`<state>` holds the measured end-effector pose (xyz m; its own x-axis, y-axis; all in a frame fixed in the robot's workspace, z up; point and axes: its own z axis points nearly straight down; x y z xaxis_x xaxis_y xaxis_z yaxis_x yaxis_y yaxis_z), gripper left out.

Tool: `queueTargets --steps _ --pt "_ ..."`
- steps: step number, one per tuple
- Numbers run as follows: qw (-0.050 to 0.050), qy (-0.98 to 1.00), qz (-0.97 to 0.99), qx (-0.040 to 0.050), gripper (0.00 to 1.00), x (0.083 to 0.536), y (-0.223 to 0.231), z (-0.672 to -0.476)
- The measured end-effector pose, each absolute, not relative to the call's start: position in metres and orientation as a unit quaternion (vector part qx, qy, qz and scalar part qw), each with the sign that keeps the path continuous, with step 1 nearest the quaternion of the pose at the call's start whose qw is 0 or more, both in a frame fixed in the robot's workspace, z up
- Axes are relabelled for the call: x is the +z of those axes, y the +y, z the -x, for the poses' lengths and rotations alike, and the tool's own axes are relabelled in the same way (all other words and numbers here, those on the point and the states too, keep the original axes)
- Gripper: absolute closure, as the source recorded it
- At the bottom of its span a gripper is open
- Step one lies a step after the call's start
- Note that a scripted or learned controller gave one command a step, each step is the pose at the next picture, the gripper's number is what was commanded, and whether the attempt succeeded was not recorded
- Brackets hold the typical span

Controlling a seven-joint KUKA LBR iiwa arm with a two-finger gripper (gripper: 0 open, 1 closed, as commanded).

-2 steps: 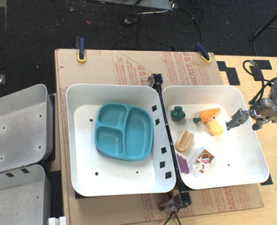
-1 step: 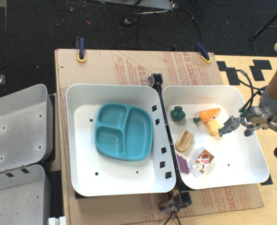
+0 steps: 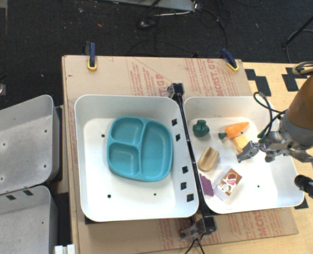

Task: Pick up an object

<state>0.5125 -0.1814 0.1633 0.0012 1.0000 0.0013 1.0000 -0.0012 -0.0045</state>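
The hand [image 3: 249, 151] hangs low in the right bin [image 3: 283, 194], just beside the yellow block [image 3: 241, 142] and the carrot [image 3: 237, 129]. I cannot tell how far it is open or whether it holds anything. It should centre over one toy before closing.

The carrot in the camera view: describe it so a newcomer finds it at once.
Look in the right bin, the one without the blue tray. Along its far side lies the carrot, between the dark green toy and the gripper. It is the only orange piece, tapered, with a green tip.
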Motion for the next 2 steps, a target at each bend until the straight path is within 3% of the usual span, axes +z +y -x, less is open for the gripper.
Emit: queueTargets --steps 1,2 --pt "0.002 -0.707 0.707 0.0009 0.00 0.100 -0.176 -0.512" --pt "0.000 -0.706 0.708 0.0000 1.00 0.113 -0.176 -0.513"
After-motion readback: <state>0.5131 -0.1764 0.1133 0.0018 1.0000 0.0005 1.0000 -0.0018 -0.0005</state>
